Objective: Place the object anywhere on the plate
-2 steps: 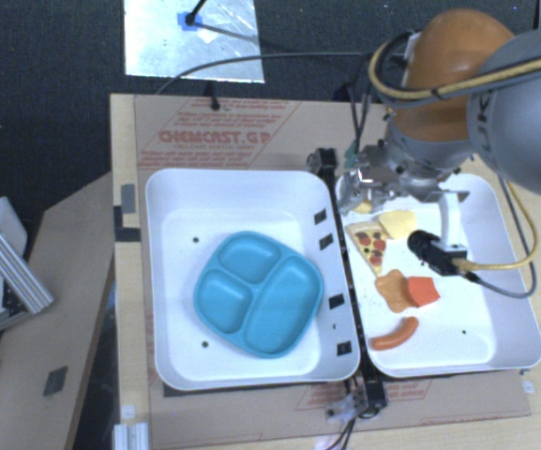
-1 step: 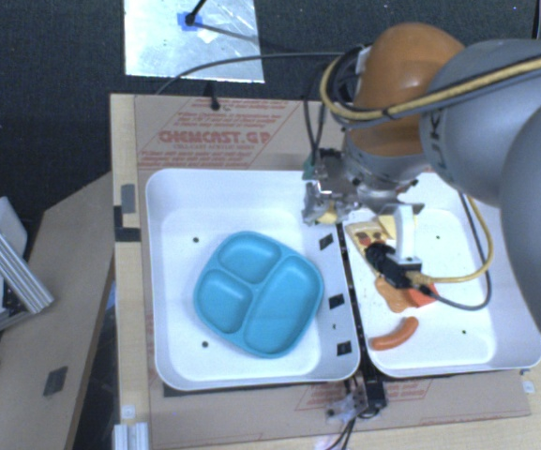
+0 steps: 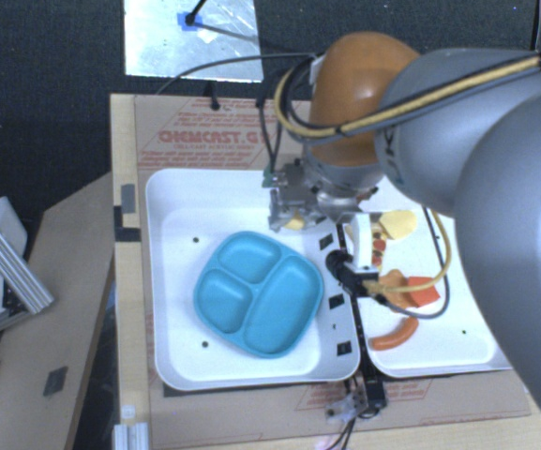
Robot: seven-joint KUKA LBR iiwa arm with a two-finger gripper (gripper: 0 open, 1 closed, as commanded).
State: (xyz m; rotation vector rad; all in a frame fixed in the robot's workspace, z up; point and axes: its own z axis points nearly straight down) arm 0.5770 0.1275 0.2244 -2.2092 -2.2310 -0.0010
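Yellow object sat right under my gripper, seemingly pinched between its fingers, though I could not tell for sure. I hung over the left bin, just beyond the blue plate and its far edge.

A dark, finely textured floor surrounds the desk, whose tan top juts out at the left. A brown cardboard sheet with red printing lies flat on the desk. Beyond it, a shiny silver sheet sits on the dark floor, marked with a small blue patch. At the left edge stands a slanted metal rail.
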